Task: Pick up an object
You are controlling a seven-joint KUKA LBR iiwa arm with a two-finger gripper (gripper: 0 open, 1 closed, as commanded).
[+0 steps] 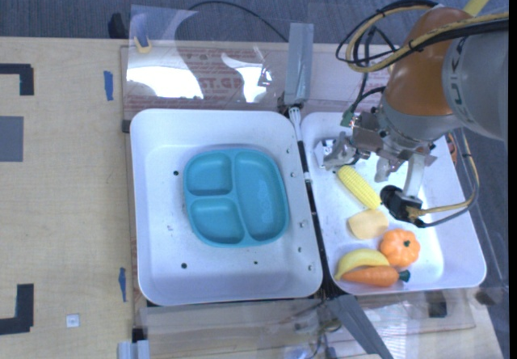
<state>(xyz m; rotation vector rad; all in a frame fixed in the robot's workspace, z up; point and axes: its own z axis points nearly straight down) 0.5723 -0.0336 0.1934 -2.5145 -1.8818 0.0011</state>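
Tabletop (56, 204) with two shallow white bins side by side, seen from above at a slant.

Right bin (467, 264), five toy foods, one of each kind, nearest first:
- One orange carrot (373, 276) lies at the near edge of the group.
- One yellow banana (359, 259) curves along the carrot's far side and touches it.
- One small orange pumpkin (400, 248) with a green stem stands just right of the banana.
- One pale yellow lump (367, 224) sits just beyond the banana and beside the pumpkin.
- One yellow corn cob (358, 186) lies on a slant, its near end by the lump.

All five candidates for picking are in this bin's near half and middle.

The gripper (347, 154) hangs over the far half of the right bin, just beyond the far end of the corn cob. Whether it is wide or narrow cannot be told. It is carried by the grey arm (477, 82), which has an orange band. Dark lettering on the arm's casing is cut off and unreadable.

Left bin (153, 187): one blue plate (237, 196), divided into three compartments, lies near the centre.

On the tabletop to the left are two short blue tape marks (107, 84). Beyond both bins are a clear plastic sheet (194, 58) and one upright grey post (299, 62).
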